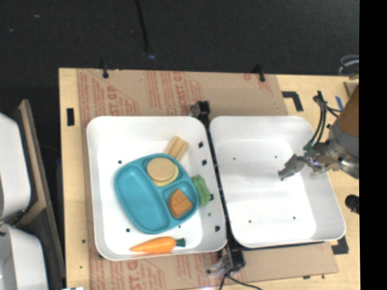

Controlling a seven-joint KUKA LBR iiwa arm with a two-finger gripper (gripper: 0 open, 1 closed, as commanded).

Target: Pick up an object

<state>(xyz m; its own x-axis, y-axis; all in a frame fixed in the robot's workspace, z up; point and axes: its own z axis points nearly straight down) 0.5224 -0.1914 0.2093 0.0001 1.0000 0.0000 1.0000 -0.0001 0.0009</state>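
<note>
Two bins are sitting side by side on the table [78,162]. Inside the left bin [103,144] a divided tray [136,201] is lying near the middle. A round piece [162,170] is resting in the tray's far compartment and a waffle piece [179,203] in its right one. A wooden block [176,147] is lying just behind the tray, a leafy piece [201,190] is touching its right edge, and a carrot [158,244] is lying in front of it. The hand [290,168] is hanging over the right bin [260,222], toward its right side.
</note>
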